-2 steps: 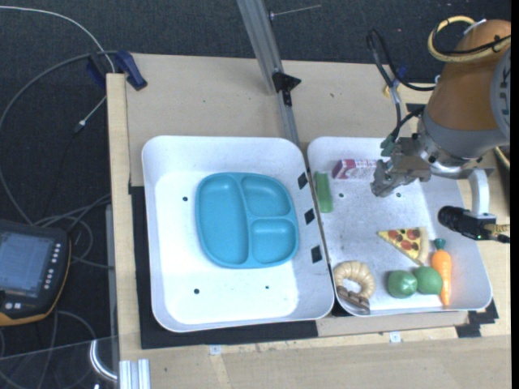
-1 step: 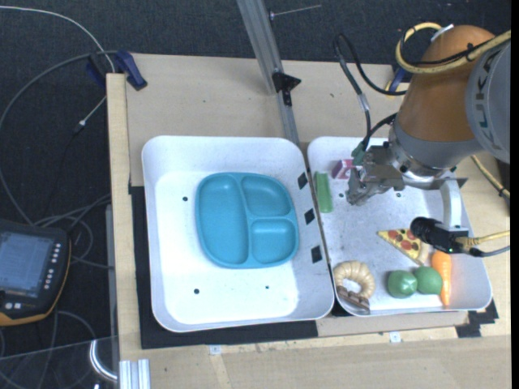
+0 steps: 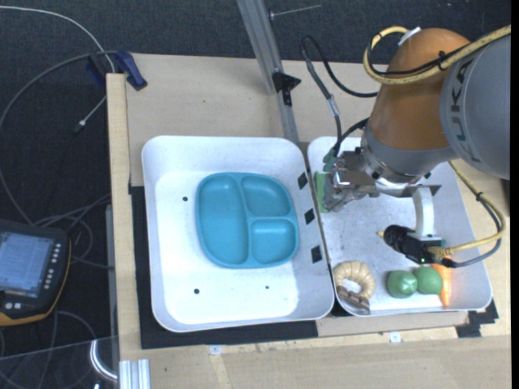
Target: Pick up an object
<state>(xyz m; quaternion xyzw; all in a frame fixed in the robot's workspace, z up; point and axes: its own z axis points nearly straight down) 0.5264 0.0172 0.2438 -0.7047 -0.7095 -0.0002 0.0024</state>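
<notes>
Just right of the blue plate [image 3: 247, 220], across the wall where the two bins meet, the pincer [image 3: 339, 191] hangs low over the left edge of the right bin [image 3: 361, 235]. The wrist blocks it from above, so whether it is open or closed cannot be told, and nothing can be seen gripped in it. A small green thing [image 3: 320, 191] sits just beside it, tight against the bin wall on the side nearest the plate. That is likely why the arm [image 3: 422, 96] is brought in so close to the wall: a thing lodged at the edge leaves little room to get around it.

Further right of the plate and toward the near edge, the loose pieces lie along the front of the same bin, probably because they have slid against its rim. There is a tan coiled piece [image 3: 354, 282], then two green balls [image 3: 401, 284] touching each other, then an orange piece [image 3: 446, 286] at the far corner. Any of these would serve as the object to pick, and they lie more in the open.

The plate itself lies flat in the middle of the left bin [image 3: 170, 217], well apart from the pincer.
</notes>
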